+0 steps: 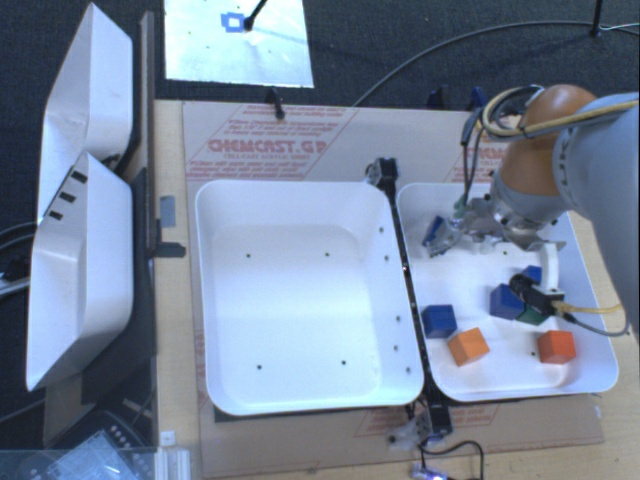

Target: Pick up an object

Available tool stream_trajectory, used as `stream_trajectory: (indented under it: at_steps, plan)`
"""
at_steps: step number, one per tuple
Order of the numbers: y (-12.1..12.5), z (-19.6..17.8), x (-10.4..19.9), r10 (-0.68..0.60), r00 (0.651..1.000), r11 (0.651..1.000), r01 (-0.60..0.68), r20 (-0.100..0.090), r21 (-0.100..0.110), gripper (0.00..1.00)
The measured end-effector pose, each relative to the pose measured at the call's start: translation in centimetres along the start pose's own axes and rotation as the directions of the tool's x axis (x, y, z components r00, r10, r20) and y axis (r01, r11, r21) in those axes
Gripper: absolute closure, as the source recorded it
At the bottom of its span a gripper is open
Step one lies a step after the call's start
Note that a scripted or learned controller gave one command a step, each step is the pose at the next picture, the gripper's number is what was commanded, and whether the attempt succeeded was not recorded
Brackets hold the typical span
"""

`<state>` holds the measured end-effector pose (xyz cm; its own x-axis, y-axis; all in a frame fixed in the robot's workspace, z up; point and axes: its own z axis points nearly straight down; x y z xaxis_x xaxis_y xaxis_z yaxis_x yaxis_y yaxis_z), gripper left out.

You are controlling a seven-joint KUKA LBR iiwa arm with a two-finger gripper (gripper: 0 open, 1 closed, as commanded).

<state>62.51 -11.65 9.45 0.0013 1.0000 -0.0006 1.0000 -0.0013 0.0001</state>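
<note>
From my remote seat, reading from the left, the left bin (300, 298) had only bare white floor to show. The right bin (590, 368) held the pickings: a blue block (438, 320) near the divider, an orange block (467, 346) touching its lower right corner, a darker blue block (506, 301) beyond, and a red-orange block (556, 346) toward the far right rim. The gripper (445, 236) sat low in the upper left of that bin, and something small and blue (434, 232) showed at its tip; I couldn't tell whether it was grasped. The loose blocks all lay below the gripper, the blue one nearest, almost straight down the picture from it.
</note>
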Motion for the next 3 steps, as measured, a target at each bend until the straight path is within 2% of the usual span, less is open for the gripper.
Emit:
stream_trajectory:
  at_steps: [1,2,3]
  plan:
    - [-5.3,-2.5,-0.5,0.0,1.0,1.0,0.0,-0.001,-0.001,0.0]
    - [2.1,0.9,1.8,-0.004,1.0,1.0,0.004,-0.001,0.001,0.0]
    - [2.2,-0.3,1.6,-0.003,1.0,1.0,0.003,0.0,-0.002,1.0]
